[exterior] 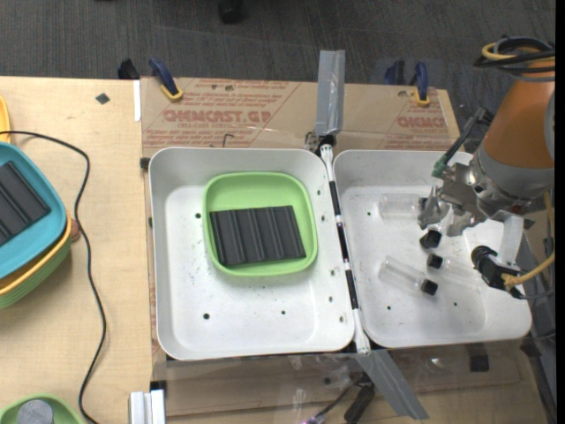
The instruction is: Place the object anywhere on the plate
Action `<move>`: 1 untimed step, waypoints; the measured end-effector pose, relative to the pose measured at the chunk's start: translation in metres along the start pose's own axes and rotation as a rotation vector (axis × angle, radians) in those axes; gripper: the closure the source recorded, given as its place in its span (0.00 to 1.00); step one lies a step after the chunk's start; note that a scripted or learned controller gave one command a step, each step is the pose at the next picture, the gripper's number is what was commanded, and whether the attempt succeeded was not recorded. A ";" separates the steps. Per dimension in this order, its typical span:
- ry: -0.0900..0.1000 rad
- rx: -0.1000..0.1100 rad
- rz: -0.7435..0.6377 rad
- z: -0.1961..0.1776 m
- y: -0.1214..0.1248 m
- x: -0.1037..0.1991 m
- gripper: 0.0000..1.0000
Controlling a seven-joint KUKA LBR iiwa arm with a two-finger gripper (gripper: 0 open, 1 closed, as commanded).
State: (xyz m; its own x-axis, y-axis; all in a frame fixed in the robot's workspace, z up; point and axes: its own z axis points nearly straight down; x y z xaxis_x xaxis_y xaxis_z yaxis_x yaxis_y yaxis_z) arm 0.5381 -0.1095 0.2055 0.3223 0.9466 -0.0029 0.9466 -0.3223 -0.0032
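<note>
Clear tube (408, 277) lying flat in right bin (494, 325), long axis left-right, black cap rightward, gripper (432, 247) fingers apart above it.

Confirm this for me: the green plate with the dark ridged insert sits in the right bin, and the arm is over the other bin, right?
Not quite. The camera view shows the green plate with its dark ridged insert in the left bin; the arm is over the right bin.

Two white bins (256, 343) are sitting side by side, one directly under the gripper (432, 250), the other beyond its tip. One green plate (258, 193) is carrying one dark ribbed slab (258, 235). Possibly two clear tubes (408, 277) are lying beneath the gripper.
</note>
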 end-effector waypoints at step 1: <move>0.000 0.000 0.000 0.000 0.000 0.000 0.00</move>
State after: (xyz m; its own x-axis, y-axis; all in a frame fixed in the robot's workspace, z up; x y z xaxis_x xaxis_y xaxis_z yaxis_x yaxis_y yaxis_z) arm 0.5381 -0.1095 0.2056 0.3224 0.9466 -0.0028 0.9466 -0.3224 -0.0029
